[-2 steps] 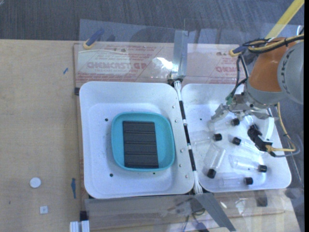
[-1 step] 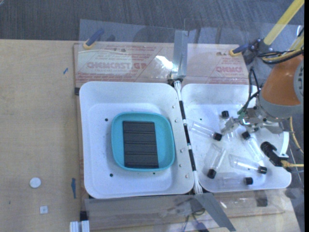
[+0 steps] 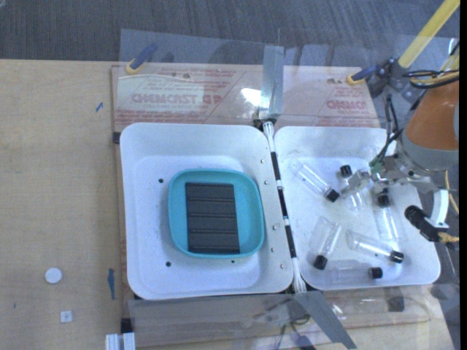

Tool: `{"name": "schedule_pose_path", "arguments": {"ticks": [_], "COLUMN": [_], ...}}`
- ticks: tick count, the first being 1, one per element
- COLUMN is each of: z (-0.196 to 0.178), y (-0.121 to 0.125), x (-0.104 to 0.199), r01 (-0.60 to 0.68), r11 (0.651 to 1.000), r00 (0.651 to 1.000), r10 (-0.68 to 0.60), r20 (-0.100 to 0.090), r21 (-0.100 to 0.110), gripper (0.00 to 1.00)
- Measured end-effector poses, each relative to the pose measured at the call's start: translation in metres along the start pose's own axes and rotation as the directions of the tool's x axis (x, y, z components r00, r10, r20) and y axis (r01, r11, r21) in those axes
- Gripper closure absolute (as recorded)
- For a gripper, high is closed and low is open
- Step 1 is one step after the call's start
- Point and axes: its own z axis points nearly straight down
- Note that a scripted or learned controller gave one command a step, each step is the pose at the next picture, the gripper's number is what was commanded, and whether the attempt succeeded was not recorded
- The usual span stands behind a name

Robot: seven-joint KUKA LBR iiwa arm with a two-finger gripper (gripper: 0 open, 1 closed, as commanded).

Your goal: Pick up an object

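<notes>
Two shallow white bins sit side by side on the wooden desk [image 3: 51, 159], and the right bin [image 3: 306, 141] serves as the landmark. Touching its left wall is the left bin [image 3: 139, 144], which carries a teal tray [image 3: 177, 221] with a dark ribbed block [image 3: 211, 217] lying flat in its middle. Behind the right bin, a clear plastic sheet [image 3: 190, 93] with red lettering runs along the back of both bins. Over the right bin's right edge hangs the arm [image 3: 430, 126], grey with its orange band, and the hand [image 3: 383, 172] sits low over the bin's upper right part, just beside a few of the vials. Whether its fingers are apart or together cannot be told, since the wrist and cables crowd that spot. Spread across the right bin's floor lie several clear vials [image 3: 325, 238] with black caps, most of them flat and pointing different ways; one vial [image 3: 315, 179] lies near the bin's back left. Well to the left of the right bin, a small white disc [image 3: 53, 275] rests on the desk.
</notes>
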Motion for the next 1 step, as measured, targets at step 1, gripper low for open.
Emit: {"name": "schedule_pose_path", "arguments": {"ticks": [1], "z": [-0.0122], "y": [0.0017], "x": [-0.0053], "r01": [-0.002], "r11": [1.0], "r00": [1.0], "r10": [0.002], "r20": [0.017], "r21": [-0.012], "gripper": [1.0]}}
